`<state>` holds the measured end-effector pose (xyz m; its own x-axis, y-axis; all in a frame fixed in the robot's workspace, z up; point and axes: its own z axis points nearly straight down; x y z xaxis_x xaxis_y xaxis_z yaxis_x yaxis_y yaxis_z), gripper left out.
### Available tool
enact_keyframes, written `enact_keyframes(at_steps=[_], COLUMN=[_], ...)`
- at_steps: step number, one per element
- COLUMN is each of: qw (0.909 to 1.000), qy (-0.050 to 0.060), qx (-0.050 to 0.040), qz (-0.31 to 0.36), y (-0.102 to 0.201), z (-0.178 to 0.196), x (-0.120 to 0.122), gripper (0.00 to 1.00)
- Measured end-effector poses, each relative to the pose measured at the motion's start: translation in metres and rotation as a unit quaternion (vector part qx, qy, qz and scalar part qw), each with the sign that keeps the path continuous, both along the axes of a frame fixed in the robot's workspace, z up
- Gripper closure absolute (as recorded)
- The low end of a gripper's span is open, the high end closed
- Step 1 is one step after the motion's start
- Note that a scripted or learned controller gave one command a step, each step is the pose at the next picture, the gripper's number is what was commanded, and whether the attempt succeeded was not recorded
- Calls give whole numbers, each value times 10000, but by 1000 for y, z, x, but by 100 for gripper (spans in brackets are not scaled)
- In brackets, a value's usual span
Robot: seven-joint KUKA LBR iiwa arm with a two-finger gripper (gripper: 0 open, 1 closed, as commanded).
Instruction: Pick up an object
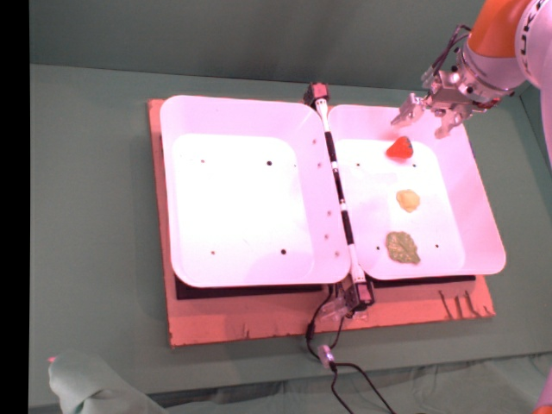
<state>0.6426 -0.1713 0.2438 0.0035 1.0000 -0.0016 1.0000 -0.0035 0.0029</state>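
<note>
Bright overhead light, pink-tinted glare washes out left bin (246,119); pic slightly soft, maybe low-res.

Both white bins, the left bin (250,188) and the right bin (466,197), look like smooth, glossy plastic with bright glare. The orange-brown board (259,326) beneath them looks matt, with rough, chipped edges. The green table cover (86,231) looks like matt cloth, bunched at lower left. The gripper (429,116) looks like bare, dull metal. The arm's orange band (504,15) looks smooth and semi-glossy.
</note>
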Motion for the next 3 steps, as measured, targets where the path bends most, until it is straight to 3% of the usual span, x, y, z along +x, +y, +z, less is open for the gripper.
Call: enact_keyframes(at_steps=[1, 3], qw=[10000, 10000], qy=[0, 31], qx=[0, 3], qz=[0, 2], y=[0, 15], z=[0, -94], x=[0, -6], gripper=[0, 0])
